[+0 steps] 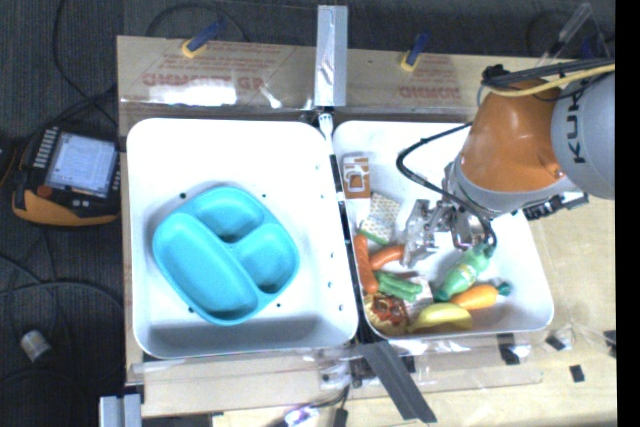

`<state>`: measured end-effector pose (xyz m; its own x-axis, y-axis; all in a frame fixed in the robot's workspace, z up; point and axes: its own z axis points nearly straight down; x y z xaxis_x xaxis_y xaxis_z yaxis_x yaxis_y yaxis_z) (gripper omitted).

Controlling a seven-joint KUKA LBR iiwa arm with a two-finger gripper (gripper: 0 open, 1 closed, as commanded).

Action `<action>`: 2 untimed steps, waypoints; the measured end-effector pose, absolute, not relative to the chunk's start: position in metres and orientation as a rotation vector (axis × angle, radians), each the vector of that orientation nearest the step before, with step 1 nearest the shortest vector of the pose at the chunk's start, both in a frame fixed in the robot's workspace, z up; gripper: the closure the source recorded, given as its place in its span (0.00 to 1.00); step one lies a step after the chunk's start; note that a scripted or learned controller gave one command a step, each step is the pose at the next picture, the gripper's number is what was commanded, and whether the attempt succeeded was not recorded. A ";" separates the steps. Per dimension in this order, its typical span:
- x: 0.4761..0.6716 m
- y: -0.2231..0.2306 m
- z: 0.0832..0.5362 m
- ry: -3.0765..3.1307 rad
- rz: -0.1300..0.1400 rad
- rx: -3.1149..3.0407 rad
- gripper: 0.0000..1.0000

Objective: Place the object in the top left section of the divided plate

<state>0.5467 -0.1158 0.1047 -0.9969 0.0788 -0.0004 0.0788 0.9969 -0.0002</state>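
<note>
The divided plate [224, 253], a turquoise dish with three sections, lay tilted near the middle of the left bin [150, 155], its long axis running from that bin's far-left toward its near-right corner. In the right bin [530, 315], toy foods [440, 300] crowded the near edge: yellow, orange, green and red pieces. Over them hung the gripper [437, 233]; how far it was open could not be told, nor any object in it.

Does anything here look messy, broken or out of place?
Nothing looks broken or spilled. The blue divided plate sits turned at an angle in the left bin, and the toy food lies jumbled in the right bin's lower half.
</note>
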 end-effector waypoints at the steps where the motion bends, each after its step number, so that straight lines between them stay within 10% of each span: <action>1: 0.546 -0.091 0.184 3.138 0.000 0.072 1.00; 2: 0.510 -0.109 0.116 3.100 0.000 0.144 1.00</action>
<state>0.5105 -0.1093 0.1164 -0.9950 0.0929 -0.0377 0.0929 0.9957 0.0018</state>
